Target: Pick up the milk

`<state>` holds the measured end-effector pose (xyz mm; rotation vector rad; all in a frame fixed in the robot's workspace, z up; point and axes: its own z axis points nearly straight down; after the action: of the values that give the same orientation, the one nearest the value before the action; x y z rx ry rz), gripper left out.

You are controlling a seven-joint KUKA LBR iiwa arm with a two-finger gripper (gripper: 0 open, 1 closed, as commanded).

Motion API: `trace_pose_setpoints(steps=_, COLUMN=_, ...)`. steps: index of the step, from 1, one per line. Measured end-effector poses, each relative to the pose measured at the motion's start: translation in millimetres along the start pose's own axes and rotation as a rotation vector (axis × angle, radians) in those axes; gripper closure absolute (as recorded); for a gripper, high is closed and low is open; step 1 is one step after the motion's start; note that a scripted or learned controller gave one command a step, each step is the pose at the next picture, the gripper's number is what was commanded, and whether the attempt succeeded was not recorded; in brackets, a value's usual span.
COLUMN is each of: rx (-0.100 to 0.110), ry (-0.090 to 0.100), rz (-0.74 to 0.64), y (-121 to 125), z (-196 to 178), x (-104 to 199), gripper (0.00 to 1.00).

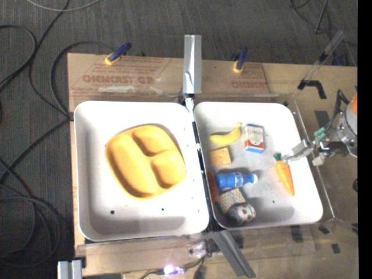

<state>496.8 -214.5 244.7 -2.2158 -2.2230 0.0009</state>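
The milk (254,138) is a small white carton with orange and blue print. It lies flat in the upper middle of the right bin (302,214), just right of a yellow banana (226,136). My gripper (302,150) reaches in over the bin's right rim, well to the right of the milk and slightly lower. It hovers near the green top of a carrot (285,176). I see nothing held in it.
The right bin also holds an orange cracker square (219,156), a blue bottle (235,179) lying on its side, and two cans (238,207) at the front. A yellow divided plate (146,160) sits in the left bin (87,214). A metal post (192,63) stands behind the bins.
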Motion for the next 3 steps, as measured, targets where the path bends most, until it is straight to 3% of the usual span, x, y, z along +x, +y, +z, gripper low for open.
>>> trace_pose_setpoints(steps=1, rx=-0.012, ry=-0.004, rz=0.125, y=16.2, z=156.1, x=67.4, gripper=0.0)
trace_pose_setpoints(steps=2, rx=-0.016, ry=-0.006, rz=0.036, y=-8.2, z=156.0, x=117.7, gripper=0.0)
trace_pose_setpoints(steps=3, rx=-0.012, ry=-0.007, rz=-0.273, y=110.7, z=156.0, x=84.0, gripper=0.0)
